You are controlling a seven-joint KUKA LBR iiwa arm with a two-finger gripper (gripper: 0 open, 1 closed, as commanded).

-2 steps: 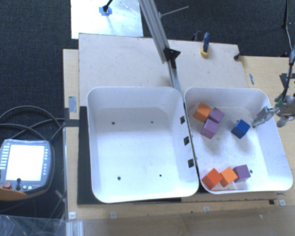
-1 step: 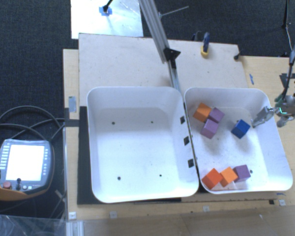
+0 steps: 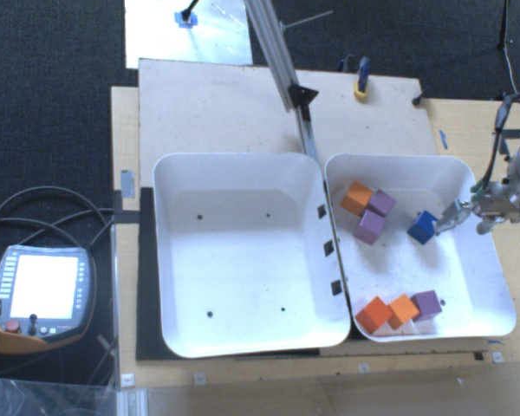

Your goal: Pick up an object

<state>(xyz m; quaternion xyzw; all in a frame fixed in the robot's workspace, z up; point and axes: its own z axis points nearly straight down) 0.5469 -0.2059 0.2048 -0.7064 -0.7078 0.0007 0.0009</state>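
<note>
The blue cube [image 3: 423,226] sits in the right bin [image 3: 494,297], toward its 3 o'clock side, clear of the other blocks. Just beside it at 3 o'clock hangs the gripper [image 3: 455,216], fingers slightly spread with nothing between them, tips very near the cube. At the cube's 9 o'clock huddle an orange block [image 3: 357,198] and 2 purple blocks [image 3: 374,216]. At 6 o'clock, by the bin's near wall, 2 orange blocks [image 3: 388,312] and a purple block [image 3: 426,303] line up. The left bin [image 3: 243,180] adjoins at 9 o'clock.
</note>
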